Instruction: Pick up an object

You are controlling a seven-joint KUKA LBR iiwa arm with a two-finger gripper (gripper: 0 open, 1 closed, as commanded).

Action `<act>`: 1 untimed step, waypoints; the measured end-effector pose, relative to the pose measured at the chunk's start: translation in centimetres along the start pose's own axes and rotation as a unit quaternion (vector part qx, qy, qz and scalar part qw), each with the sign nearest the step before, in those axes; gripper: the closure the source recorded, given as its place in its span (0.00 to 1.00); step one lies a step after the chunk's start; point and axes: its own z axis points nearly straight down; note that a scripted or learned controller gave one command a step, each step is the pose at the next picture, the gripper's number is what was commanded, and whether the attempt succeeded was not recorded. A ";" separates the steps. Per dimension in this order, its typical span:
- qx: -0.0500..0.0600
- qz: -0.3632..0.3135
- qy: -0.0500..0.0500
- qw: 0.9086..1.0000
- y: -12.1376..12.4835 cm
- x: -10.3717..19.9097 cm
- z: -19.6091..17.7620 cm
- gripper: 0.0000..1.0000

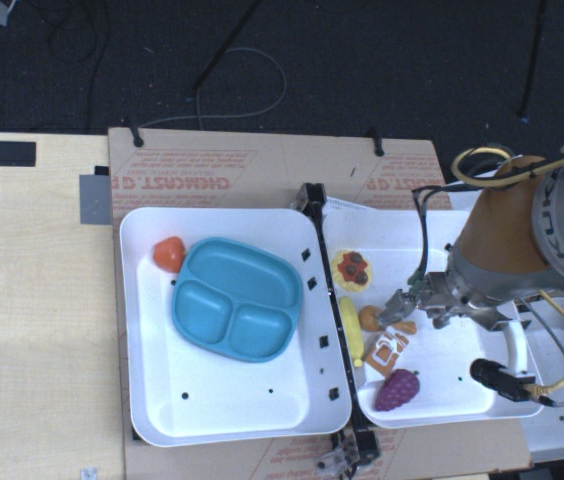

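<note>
My gripper (398,311) hangs low over the left part of the right bin (462,393), with the orange-banded arm (502,233) behind it to the right. Its fingers spread apart above a small orange piece (370,318) and an orange-and-white waffle-like piece (387,351). Nothing sits between the fingers. A yellow banana (350,330) lies along the bin's left wall. A purple grape bunch (398,389) rests near the front edge. A round yellow pastry with red topping (352,269) lies further back.
The left bin (152,398) holds a blue divided plate (235,299) and a small red-orange fruit (169,254) at its back left. A black divider (330,308) separates the bins. Cables loop beside the arm at the right.
</note>
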 end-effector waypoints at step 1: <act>-0.002 0.003 0.000 1.000 0.1 -0.2 -1.2 1.00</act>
